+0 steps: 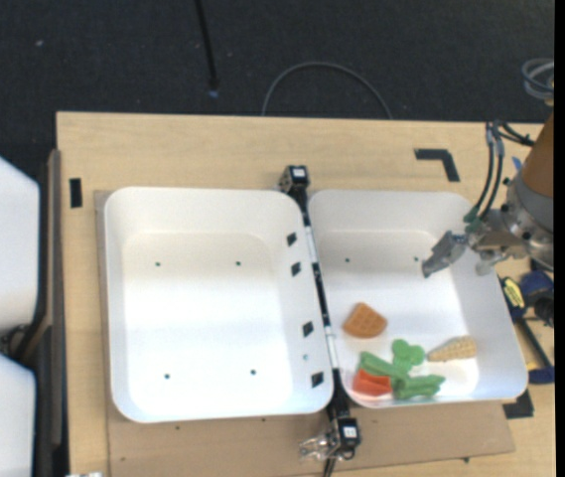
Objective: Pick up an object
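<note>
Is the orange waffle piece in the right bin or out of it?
In. The orange waffle piece lies flat on the right bin's floor, near the divider, apart from the gripper.

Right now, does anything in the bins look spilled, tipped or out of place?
Nothing stands out. The orange piece, green toy, red piece and tan piece sit clustered in the right bin's near corner, all inside its rim.
</note>
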`<state>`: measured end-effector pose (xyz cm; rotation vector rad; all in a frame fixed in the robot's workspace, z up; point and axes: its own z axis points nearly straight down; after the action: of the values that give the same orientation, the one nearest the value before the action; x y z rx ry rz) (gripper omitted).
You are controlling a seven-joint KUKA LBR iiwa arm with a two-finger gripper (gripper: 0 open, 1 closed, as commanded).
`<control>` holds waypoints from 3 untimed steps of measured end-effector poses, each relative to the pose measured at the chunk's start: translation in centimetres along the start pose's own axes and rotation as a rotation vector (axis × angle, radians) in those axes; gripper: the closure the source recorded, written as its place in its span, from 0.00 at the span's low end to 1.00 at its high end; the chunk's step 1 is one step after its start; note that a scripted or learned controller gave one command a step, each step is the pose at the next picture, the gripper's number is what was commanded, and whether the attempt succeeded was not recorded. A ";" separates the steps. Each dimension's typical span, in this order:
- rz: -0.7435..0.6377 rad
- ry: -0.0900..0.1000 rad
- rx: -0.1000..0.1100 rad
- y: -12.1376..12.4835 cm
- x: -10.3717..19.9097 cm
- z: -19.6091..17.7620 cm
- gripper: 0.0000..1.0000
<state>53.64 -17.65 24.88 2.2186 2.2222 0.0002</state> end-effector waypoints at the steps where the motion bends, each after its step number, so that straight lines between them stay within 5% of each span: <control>1: 0.000 0.003 -0.008 0.5 3.8 14.9 0.00; 2: 0.001 -0.005 -0.016 -1.8 6.9 14.2 0.00; 3: 0.003 -0.003 -0.006 -1.6 4.0 8.4 0.00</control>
<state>52.07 -13.66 16.47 2.2175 2.2142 0.0045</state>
